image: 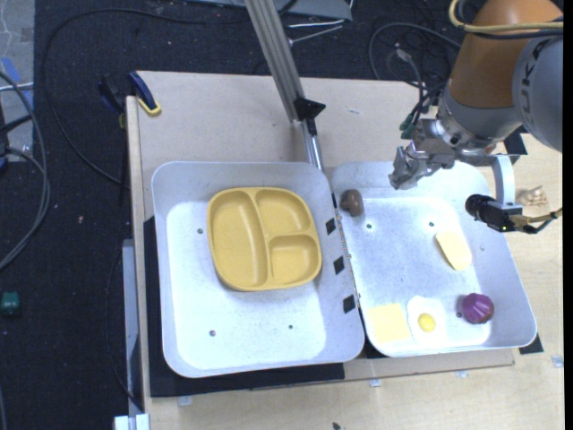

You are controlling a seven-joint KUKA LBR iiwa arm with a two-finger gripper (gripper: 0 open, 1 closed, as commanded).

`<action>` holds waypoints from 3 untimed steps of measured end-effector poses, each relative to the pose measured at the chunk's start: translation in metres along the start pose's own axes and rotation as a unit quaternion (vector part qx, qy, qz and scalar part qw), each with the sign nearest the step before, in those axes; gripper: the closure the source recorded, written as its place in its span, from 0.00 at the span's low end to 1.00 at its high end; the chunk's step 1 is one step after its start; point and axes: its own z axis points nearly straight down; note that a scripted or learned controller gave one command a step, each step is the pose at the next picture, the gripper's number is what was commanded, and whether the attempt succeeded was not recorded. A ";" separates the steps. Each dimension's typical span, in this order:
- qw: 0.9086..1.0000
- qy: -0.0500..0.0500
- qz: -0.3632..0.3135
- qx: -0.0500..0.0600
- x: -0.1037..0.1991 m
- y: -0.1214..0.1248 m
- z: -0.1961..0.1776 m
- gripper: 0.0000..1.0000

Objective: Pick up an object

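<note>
To do this step well, the gripper should settle squarely over one chosen piece in the right bin, perhaps the brown object near the bin's upper-left corner, and descend without nudging the rim. The arm reaches in from the right, wrist angled down over the bin's far edge above the worktop; whether it is clenched or released, I cannot tell.
</note>
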 end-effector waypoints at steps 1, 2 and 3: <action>1.000 0.000 -0.001 -0.001 0.061 0.006 0.002 1.00; 1.000 0.000 -0.001 0.000 0.114 0.001 0.017 1.00; 1.000 0.000 -0.001 0.000 0.170 0.000 0.029 1.00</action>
